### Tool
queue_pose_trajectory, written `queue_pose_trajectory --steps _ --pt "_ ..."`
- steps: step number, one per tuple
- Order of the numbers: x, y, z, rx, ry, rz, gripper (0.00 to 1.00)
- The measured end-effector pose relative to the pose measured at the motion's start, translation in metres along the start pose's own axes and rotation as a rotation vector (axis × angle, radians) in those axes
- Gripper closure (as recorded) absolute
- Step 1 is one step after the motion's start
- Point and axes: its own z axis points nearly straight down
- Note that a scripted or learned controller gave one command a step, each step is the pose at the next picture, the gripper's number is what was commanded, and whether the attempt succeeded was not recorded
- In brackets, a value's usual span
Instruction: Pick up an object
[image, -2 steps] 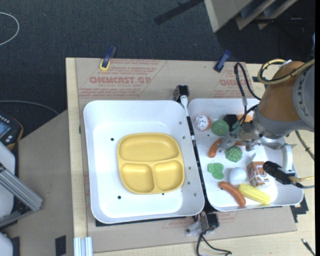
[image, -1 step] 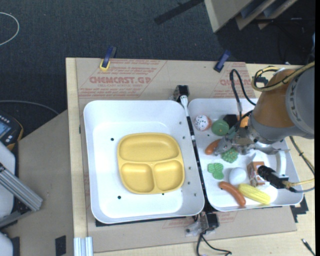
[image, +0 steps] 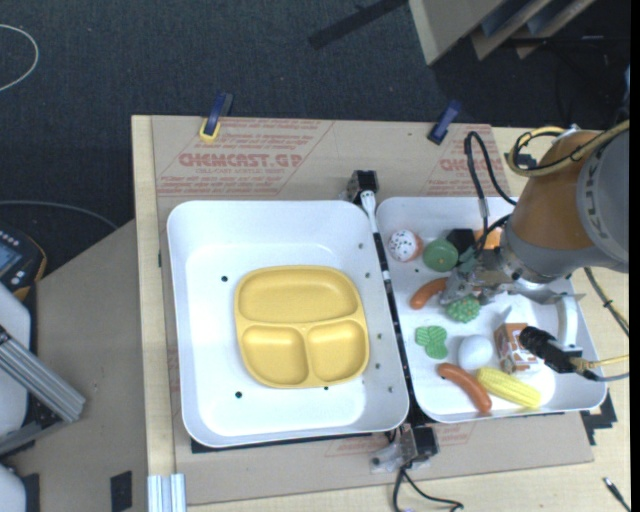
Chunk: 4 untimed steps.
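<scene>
Objects: small toy foods, all in the right bin (image: 590, 398). White die (image: 403, 243) with red dots near the bin's far left corner; green ball (image: 438, 254) just right of it. Orange sausage (image: 429, 291) by the left wall, mid-length. Broccoli (image: 462, 310) near the bin's middle, directly under the gripper. Green leaf (image: 432, 340) toward the left wall, nearer than the sausage. White egg (image: 474, 351) just right of the leaf. Second sausage (image: 468, 386) near the near edge, beside yellow corn (image: 509, 387). Small red-and-white carton (image: 514, 347) right of the egg, touching a black part of the arm.

Gripper (image: 467, 290): low in the bin between the sausage and the broccoli; whether its jaws are open or closed cannot be told, and nothing is seen held.

Arm (image: 560, 215): grey with orange band, entering over the right bin's far right corner.

Left bin (image: 190, 300): holds a yellow tray (image: 300, 325) with three compartments, lying flat at the bin's middle.

Bench (image: 150, 200): brown board under both bins, with a yellow clamp (image: 212, 121) and a blue clamp (image: 443, 124) on its far edge.
</scene>
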Motion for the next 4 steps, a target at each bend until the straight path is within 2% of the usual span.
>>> queue_pose_trajectory --steps 1,2,3,4 --pt "-0.001 -0.007 -0.060 -0.004 -0.001 -0.001 1.00" --pt "0.001 -0.008 -0.103 -0.006 -0.001 -0.002 1.00" --pt "0.001 -0.006 -0.131 -0.005 -0.002 -0.003 1.00" --pt "0.055 0.001 -0.141 -0.004 0.001 -0.008 1.00"
